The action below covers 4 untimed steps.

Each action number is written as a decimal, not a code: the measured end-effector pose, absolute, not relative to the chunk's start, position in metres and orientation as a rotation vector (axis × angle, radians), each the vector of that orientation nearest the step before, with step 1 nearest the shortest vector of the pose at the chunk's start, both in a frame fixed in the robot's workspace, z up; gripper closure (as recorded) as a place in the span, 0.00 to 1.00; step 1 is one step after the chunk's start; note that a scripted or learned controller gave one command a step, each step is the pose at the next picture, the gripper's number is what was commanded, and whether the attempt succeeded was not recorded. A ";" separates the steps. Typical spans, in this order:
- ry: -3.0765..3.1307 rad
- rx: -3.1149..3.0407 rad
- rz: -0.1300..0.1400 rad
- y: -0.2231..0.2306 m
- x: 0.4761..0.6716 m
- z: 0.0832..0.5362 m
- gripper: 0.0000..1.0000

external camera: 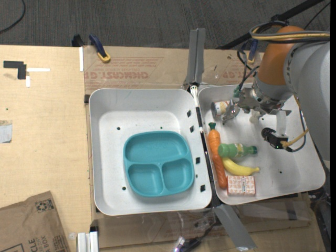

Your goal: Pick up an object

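We've got nothing lifted yet: our gripper (237,111) hovers over the right bin (310,167), fingers parted and empty, just above the carrot (215,154) (bottle and banana beside it).

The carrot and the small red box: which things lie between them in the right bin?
In the camera view, the yellow banana lies between the carrot and the small red box, just above the box.
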<state>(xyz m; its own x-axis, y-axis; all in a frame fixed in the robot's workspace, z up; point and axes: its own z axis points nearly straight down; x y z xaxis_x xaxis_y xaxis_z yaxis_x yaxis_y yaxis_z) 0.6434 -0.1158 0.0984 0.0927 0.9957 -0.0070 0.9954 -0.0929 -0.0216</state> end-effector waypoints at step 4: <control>-2.713 -1.653 -0.021 -0.145 0.512 0.105 0.00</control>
<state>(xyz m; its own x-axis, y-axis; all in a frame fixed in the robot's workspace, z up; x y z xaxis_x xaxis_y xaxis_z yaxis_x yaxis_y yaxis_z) 0.5121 -0.1453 0.1047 -0.4581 0.8886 -0.0235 0.8882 0.4586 0.0297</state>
